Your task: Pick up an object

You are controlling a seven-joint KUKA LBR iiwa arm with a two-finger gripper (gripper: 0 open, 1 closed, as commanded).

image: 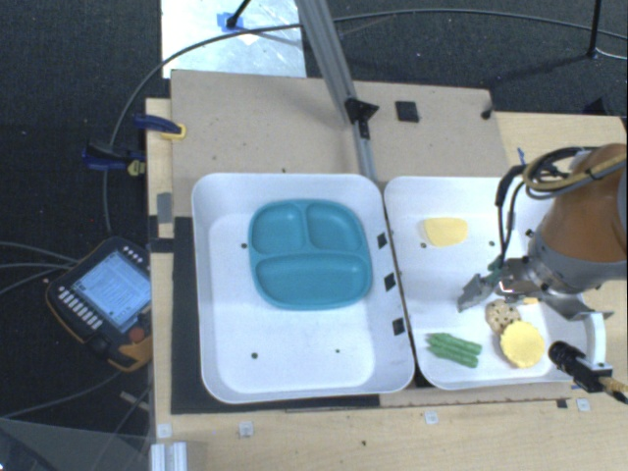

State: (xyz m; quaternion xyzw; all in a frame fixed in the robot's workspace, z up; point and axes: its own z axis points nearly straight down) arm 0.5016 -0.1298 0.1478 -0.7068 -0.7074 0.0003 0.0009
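The right bin (412,214) holds a pale yellow oval piece (444,231) near its back, a bunch of green beans (453,348) at the front, a speckled cookie (502,315) and a round yellow disc (522,343) at the front right. My gripper (496,290) hangs just above the cookie's back edge and partly covers it. The arm comes in from the right, its orange band (589,229) over the bin's right side. Nothing shows as held.
The left bin (221,361) carries a teal divided plate (310,254). A grey pole (334,62) slants down to the back of the bins. Cables, clamps and a teach pendant (106,297) lie off the bench at the left.
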